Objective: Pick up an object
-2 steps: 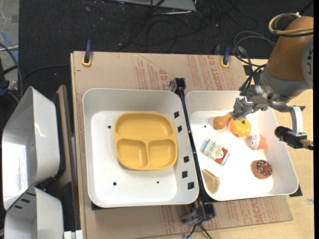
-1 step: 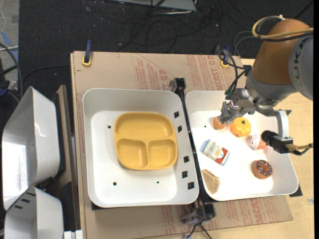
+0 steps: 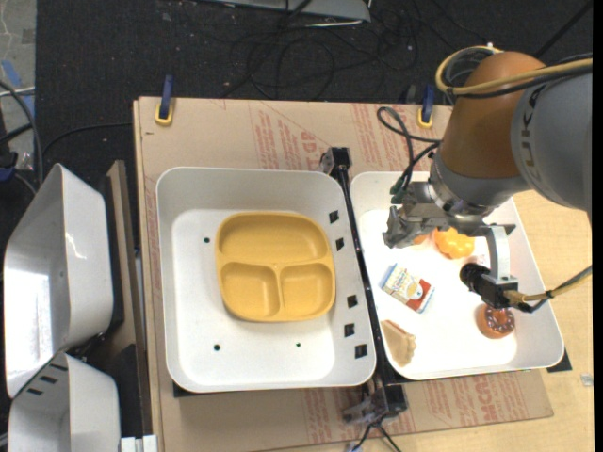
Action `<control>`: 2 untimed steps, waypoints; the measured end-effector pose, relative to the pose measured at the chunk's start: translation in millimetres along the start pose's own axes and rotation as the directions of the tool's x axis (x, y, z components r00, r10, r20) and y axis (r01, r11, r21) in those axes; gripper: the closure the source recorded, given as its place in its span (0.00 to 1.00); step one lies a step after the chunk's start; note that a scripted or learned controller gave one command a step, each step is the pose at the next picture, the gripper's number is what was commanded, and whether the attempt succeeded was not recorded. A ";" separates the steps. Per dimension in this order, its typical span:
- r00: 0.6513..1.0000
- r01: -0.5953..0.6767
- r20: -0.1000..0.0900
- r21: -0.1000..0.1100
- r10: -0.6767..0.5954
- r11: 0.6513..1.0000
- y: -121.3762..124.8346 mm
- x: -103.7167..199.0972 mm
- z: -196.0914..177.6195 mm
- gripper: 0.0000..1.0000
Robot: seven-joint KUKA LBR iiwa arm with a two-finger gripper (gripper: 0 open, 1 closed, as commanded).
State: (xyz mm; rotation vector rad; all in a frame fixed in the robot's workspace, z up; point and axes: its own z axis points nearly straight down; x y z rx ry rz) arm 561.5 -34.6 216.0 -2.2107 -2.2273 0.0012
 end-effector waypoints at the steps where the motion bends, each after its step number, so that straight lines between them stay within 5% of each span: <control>1: 1.000 0.001 0.000 -0.001 -0.001 1.000 -17.0 53.3 -12.6 1.00; 2: 1.000 0.002 0.000 -0.004 -0.002 1.000 -31.8 106.8 -23.4 1.00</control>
